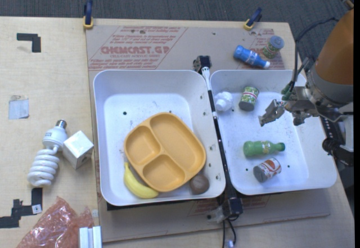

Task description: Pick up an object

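1. One set of jaws point(274, 112) hangs over the right bin point(315, 182), at its upper middle; whether they are spread or pressed together cannot be told from this angle, and nothing shows between them.
2. The arm point(337, 55) enters from the right, with its orange band above the wrist.
3. Right bin contents: a small can point(248, 98) up and left of the jaws; a white ball point(223, 101) beside the left wall; a green bottle point(263, 148) lying on its side below the jaws; a red-and-white can point(267, 169) just below the bottle, also on its side. All are apart from the jaws.
4. Left bin point(112, 89) contents: an orange tray point(164, 152) with three compartments; a banana point(136, 184) partly under its lower left edge; a brown lump point(199, 184) at its lower right.
5. On the board behind the bins: a blue bottle point(251, 57) and a green-lidded jar point(273, 46).
6. On the table point(45, 84), left of the bins: a spiral bulb point(46, 156), a white cube point(78, 148) touching it, and a red mesh bag point(59, 224).
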You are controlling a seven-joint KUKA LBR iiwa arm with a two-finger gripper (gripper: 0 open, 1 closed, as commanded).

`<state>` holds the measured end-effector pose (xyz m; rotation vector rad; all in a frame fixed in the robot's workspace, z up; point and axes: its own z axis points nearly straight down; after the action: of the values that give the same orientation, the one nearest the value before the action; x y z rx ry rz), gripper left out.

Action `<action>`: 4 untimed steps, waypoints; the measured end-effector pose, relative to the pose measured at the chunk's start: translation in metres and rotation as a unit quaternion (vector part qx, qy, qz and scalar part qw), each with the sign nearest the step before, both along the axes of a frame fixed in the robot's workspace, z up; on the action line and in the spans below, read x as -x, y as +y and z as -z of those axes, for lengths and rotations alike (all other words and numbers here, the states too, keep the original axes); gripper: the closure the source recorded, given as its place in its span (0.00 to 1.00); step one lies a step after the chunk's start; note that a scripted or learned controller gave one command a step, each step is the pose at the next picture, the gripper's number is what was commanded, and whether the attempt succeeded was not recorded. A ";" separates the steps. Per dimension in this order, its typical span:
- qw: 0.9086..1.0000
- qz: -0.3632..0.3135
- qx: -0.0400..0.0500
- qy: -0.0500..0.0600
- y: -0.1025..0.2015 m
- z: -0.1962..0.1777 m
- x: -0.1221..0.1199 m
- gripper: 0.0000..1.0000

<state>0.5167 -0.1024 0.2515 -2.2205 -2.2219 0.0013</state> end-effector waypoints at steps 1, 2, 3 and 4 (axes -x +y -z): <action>1.000 0.001 0.000 0.000 -0.052 0.071 -0.060 0.00; 1.000 0.000 0.000 -0.001 -0.039 0.100 -0.123 0.00; 1.000 -0.001 0.000 -0.001 -0.018 0.137 -0.142 0.00; 1.000 0.003 0.010 -0.008 0.000 0.153 -0.145 0.00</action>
<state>0.6613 -0.1028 0.0985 -2.2443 -2.2336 0.0058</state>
